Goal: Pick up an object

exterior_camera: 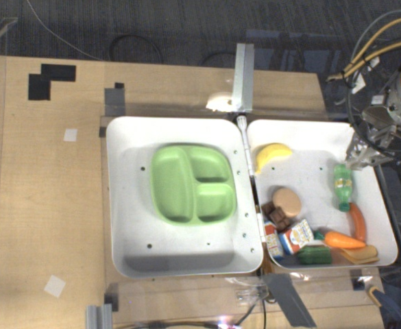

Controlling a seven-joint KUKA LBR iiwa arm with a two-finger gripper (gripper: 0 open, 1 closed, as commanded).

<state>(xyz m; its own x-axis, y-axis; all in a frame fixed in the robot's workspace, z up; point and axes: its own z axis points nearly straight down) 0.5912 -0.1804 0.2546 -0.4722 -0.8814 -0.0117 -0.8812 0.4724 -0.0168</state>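
Gripper [362, 153]: partly seen at the right bin's [310, 132] edge; open or closed cannot be told.
Green bottle [343, 187]: shiny plastic, just below.

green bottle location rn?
Camera view: green bottle lies in the right bin near its right wall, above the orange sausage, just below the end effector.

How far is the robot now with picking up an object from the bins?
Nothing looks done yet: the toys lie in the right bin, and the green divided tray sits in the left bin. In hand: the pincer is just above the green bottle. The grasp and lift are left.
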